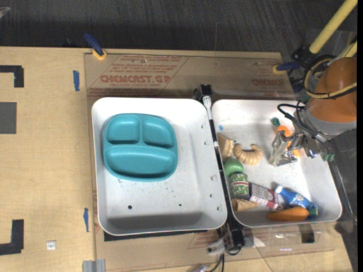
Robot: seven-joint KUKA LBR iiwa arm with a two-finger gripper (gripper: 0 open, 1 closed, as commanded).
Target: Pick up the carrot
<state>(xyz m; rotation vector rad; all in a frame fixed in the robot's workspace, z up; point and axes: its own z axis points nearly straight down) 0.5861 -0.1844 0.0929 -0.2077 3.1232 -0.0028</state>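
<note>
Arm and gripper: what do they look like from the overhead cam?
The arm enters from the right: a rounded orange band above a grey wrist section. Black cables loop around the wrist. The gripper is metallic grey with small orange and green parts on its body.

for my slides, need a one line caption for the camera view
Gripper hovers in the right bin, away from the carrot at its near edge; teal tray in left bin.

carrot (pixel 288 213) orange | plate (pixel 139 147) teal | bins (pixel 153 220) white

Teal divided plate (pixel 139 147) in left bin (pixel 113 208); croissant (pixel 243 152), green bottle (pixel 236 178) in right bin (pixel 329 180).
</note>
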